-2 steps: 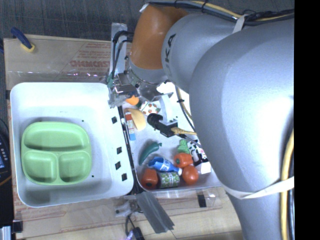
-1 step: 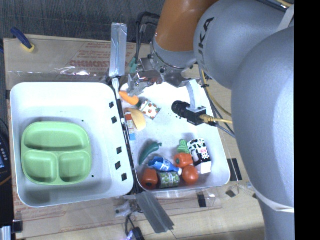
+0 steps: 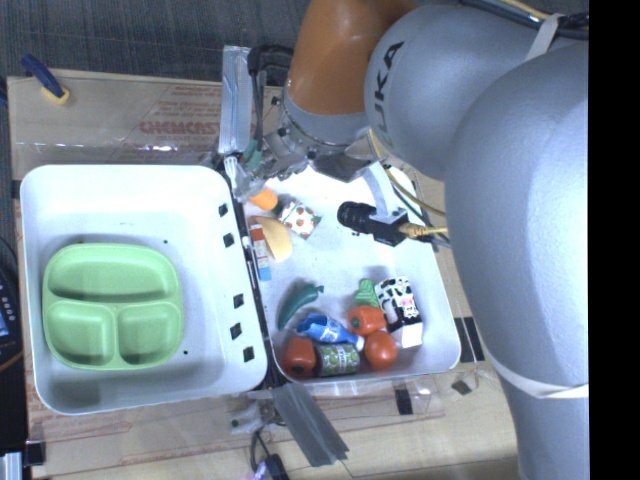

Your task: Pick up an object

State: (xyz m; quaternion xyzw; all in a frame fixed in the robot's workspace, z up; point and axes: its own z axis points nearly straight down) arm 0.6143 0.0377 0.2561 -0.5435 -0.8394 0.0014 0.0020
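Reaching into the right bin's (image 3: 440, 353) far corner, the pincer (image 3: 262, 163) hangs over an orange toy (image 3: 263, 200), seemingly to grab it, though its grip cannot be told.

Bulky grey arm (image 3: 500, 168) with an orange band (image 3: 340, 43), dark lettering and thin cables along its top.

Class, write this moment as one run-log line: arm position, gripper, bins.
arm: over right bin's far end | gripper: near orange item, grasp unclear | left bin: green tray
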